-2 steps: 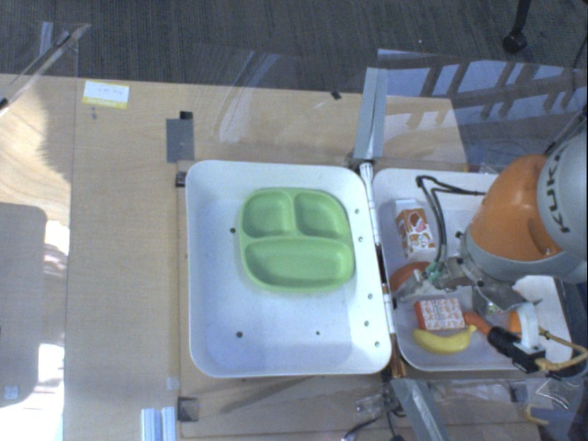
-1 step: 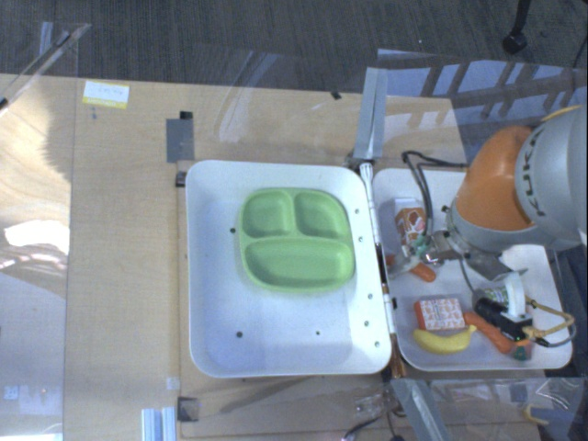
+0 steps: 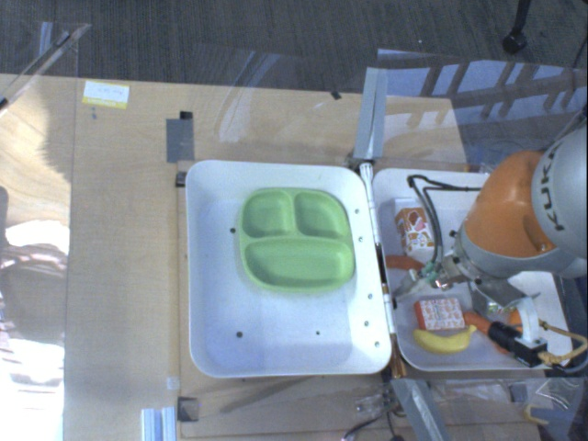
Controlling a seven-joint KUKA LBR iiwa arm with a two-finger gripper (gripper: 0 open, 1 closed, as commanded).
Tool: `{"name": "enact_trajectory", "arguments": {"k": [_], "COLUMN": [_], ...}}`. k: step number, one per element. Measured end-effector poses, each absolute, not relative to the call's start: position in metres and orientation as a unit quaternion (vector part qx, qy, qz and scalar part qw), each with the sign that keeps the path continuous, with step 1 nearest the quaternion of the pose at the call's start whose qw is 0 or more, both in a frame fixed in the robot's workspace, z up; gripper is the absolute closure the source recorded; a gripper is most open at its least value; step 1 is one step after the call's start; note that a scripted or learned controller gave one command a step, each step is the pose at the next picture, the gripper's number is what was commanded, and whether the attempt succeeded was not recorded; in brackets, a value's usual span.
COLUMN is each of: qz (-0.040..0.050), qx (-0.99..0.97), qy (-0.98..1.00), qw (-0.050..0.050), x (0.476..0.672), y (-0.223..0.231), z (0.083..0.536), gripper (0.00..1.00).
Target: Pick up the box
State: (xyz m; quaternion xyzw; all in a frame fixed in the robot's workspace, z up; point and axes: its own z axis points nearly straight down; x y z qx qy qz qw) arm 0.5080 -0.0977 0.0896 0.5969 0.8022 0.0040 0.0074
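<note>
Over the right bin (image 3: 551, 288) hangs the arm (image 3: 514, 223), and its gripper (image 3: 439, 278) is low among the things there; I cannot tell its state. One box (image 3: 439, 314), red and white, lies just below the gripper, touching a banana (image 3: 443, 340). Another box (image 3: 415, 230) stands near the bin's far left side. The left bin (image 3: 276, 347) holds a green plate (image 3: 296, 239) with three compartments.

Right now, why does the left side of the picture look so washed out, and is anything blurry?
In the camera view, bright glare washes out the bench at the left edge; pale streaks of reflection cross the top. The green tray and left bin look sharp; the small items under the arm are soft and shaded.
</note>
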Motion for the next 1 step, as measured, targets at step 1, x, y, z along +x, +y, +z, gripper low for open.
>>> {"name": "enact_trajectory", "arguments": {"k": [1], "qz": [0.0035], "qx": [0.591], "qy": [0.807], "qw": [0.006], "x": [0.5724], "y": [-0.1027], "z": [0.0885], "gripper": [0.0]}}
